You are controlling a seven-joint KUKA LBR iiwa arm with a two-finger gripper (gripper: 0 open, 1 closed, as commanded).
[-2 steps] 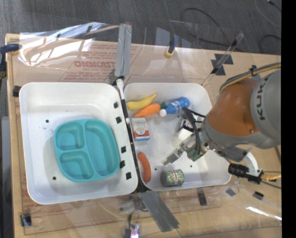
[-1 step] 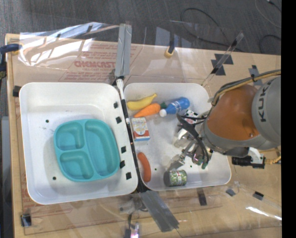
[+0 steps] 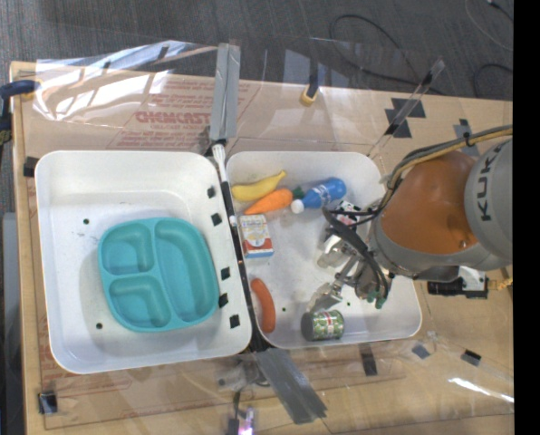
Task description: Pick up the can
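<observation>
We see the gripper [image 3: 329, 279] hanging just above the can [image 3: 323, 324], jaws spread and clasping nothing.
The can lies on its side at the right bin's [image 3: 379, 166] six o'clock edge, a red sausage [image 3: 264, 304] at its nine o'clock.

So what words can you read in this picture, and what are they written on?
"CHEMCAST", red letters seen mirrored, on the clear sheet behind the bins.
"KU", the letters visible on the grey arm.
The can has a label, too blurred to read.
The small carton has printing, too small to read.
</observation>
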